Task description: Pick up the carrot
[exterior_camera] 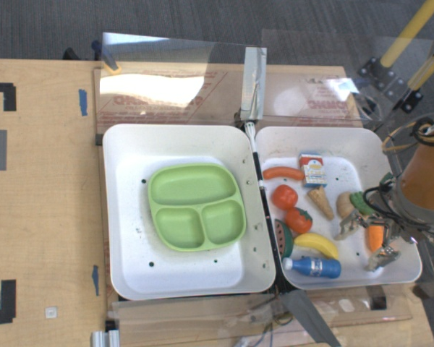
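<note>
Glossy blue-and-white bottle (315,267) lying flat, curved yellow banana (317,244), metal tool (377,238) clamped on tapered orange carrot (375,237)

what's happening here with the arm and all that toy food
A robot arm reaching in from the right has its gripper down in the right bin, right at the carrot near that bin's right side. The carrot looks to be between the fingers, low in the bin. The other toy food lies to its left: a banana, a blue bottle, a tomato and others. The left bin holds a green divided plate.
</note>
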Motion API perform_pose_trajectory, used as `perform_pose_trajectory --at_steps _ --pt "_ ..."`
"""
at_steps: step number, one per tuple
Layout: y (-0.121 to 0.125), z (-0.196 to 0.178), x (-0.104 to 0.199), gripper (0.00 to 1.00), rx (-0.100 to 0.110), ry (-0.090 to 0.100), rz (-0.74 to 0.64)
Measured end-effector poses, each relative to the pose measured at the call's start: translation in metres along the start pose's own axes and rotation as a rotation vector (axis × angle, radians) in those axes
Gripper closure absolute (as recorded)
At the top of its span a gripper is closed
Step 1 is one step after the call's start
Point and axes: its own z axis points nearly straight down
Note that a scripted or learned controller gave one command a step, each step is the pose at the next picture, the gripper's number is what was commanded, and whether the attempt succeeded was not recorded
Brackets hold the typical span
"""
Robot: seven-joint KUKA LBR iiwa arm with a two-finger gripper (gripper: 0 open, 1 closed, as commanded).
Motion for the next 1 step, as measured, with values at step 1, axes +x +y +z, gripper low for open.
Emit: perform_pose_trajectory --at_steps 1 --pt "-0.0018 -0.0130 -0.0056 1.00 0.010 -0.013 -0.001"
